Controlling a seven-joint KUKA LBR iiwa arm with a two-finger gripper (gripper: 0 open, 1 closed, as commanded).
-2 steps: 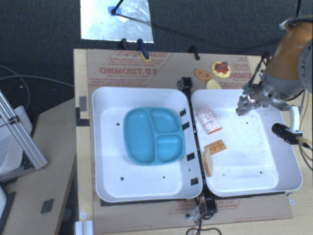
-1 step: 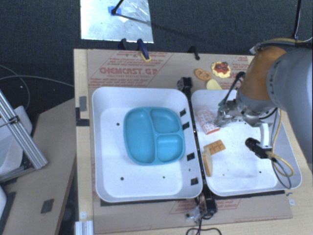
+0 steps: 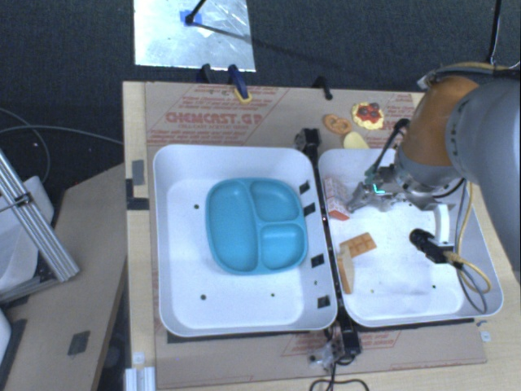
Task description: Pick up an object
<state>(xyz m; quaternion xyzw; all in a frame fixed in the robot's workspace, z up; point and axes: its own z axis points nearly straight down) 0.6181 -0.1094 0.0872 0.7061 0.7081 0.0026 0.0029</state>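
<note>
White plastic bins are being counted at two, side by side on the bench (image 3: 163,112): left bin (image 3: 183,300) and right bin (image 3: 407,304).

One blue divided plate (image 3: 255,225), w/ three compartments, is being seen lying flat near the middle of the left bin.

In the right bin, three loose items are being counted. One white-and-red carton (image 3: 334,198) is lying near the left wall, just beside the gripper (image 3: 364,195). One tan waffle-like square (image 3: 357,244) is lying approx mid-bin, apart from the carton. One thin brown stick-shaped piece (image 3: 345,272) is lying along the left wall, just below the waffle.

Outside the bins, at the far edge of the bench, three toy foods are being counted: one brown cookie-like piece (image 3: 336,124), one round item w/ red topping (image 3: 368,115), one pale yellow piece (image 3: 355,142) right at the right bin's rim.

One arm (image 3: 468,129), grey w/ orange band, is being seen reaching in from the right, w/ the gripper low over the upper left part of the right bin. Jaw state cannot be told; nothing is being seen between them.
</note>
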